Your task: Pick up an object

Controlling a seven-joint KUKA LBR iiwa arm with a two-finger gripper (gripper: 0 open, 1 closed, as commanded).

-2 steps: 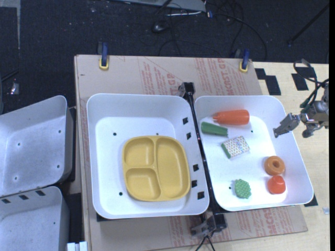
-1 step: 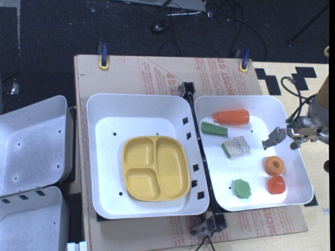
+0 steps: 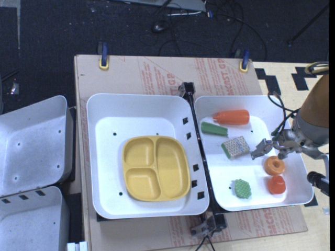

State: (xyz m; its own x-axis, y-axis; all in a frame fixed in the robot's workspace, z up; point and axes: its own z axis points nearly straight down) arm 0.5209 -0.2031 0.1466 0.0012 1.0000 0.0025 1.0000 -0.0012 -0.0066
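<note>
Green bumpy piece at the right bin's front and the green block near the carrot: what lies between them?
In the camera view, the grey speckled sponge lies between the green bumpy piece and the green block, with bare bin floor below it.

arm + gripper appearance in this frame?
The arm enters at the view's right: a rounded tan-orange section over a grey wrist. The gripper is dark grey metal with thin, angular fingers. A black cable loops up beside it.

Gripper (image 3: 265, 149) above orange ring (image 3: 274, 166) (right bin (image 3: 293, 195)), yellow tray (image 3: 156, 167) left
</note>
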